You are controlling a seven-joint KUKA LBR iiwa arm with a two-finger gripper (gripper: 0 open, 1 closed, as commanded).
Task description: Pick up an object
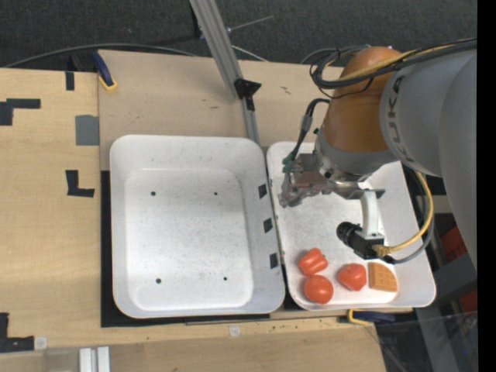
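- Claw (293, 186): positioned low over the upper left part of the right bin (415, 285); whether its fingers are parted or closed cannot be told; nothing is seen held in it.
- Objects: three red, tomato-like items (312, 261) (318, 288) (352, 277) and a tan waffle-like piece (382, 278) are grouped at the bin's near edge, well apart from the claw.
- Left bin (186, 219): set beside it on the wooden worktop (46, 208).

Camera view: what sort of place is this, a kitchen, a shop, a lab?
Most likely a robot lab test bench: two white bins on a wooden bench, a metal pole, and toy food under the hand.
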